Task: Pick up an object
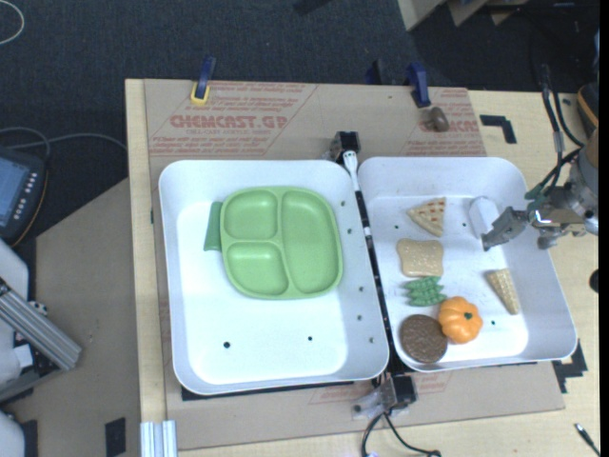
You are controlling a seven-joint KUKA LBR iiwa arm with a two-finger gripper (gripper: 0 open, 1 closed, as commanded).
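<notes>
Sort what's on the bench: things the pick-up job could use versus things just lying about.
For the job: gripper; pizza slice; cracker; green vegetable; orange pumpkin; brown patty; wedge; right bin.

Lying about: green divided plate; left bin; blue clamps.

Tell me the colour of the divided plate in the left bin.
Light green, three-compartment plastic plate, clearest in the camera view.

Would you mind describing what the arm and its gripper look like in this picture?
The gripper is grey metal, with a slim dark grey finger that slants over the right bin. Behind it sits a blocky grey wrist part with a small green spot. Dark cables loop above it at the view's right edge. The picture is too blurred for markings.
</notes>
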